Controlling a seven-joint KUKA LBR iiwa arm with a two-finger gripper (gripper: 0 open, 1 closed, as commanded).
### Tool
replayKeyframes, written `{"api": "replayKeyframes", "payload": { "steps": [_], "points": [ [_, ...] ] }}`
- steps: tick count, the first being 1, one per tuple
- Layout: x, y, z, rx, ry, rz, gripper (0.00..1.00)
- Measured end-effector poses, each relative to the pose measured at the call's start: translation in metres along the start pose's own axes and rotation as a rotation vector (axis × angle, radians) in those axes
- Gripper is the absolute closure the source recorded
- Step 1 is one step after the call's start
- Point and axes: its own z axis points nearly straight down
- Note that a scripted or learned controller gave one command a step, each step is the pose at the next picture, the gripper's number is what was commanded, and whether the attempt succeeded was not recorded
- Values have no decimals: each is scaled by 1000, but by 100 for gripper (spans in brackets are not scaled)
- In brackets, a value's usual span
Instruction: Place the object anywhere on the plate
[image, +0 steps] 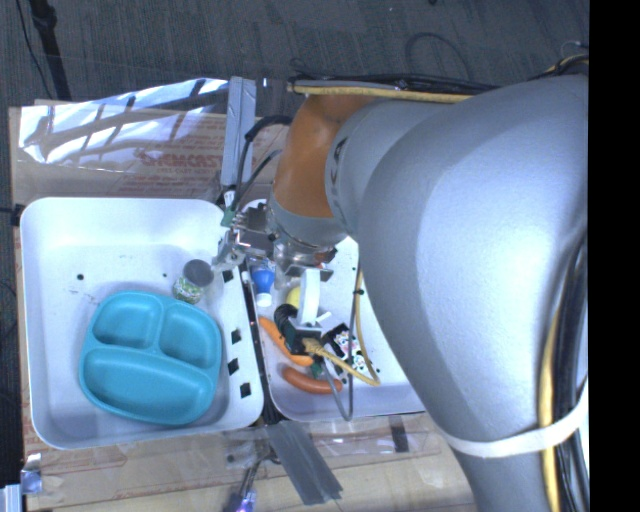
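Observation:
A blue divided plate (152, 358) lies in the left bin (50, 300), toward its front. Just off the plate's far right corner stands a small jar (192, 281) with a grey lid and a green label. My gripper (243, 250) hangs over the wall between the two bins, a little right of the jar, below the orange band. Nothing shows between its fingers. In the right bin (395, 395), partly hidden by the arm, lie an orange carrot (282, 345), a brown sausage (305, 381), a yellow piece (292, 297) and a blue item (262, 272).
The grey arm covers most of the right bin and the right half of the view. A small black-and-white object (343, 343) lies by the carrot. Brown cardboard (120, 150) lies behind the left bin.

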Motion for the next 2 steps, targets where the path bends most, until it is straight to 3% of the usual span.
{"api": "replayKeyframes", "payload": {
  "steps": [1,2],
  "points": [
    [3,-2,-8,8,-2,-12,100],
    [75,-62,63,4,-3,-61,100]
  ]
}}
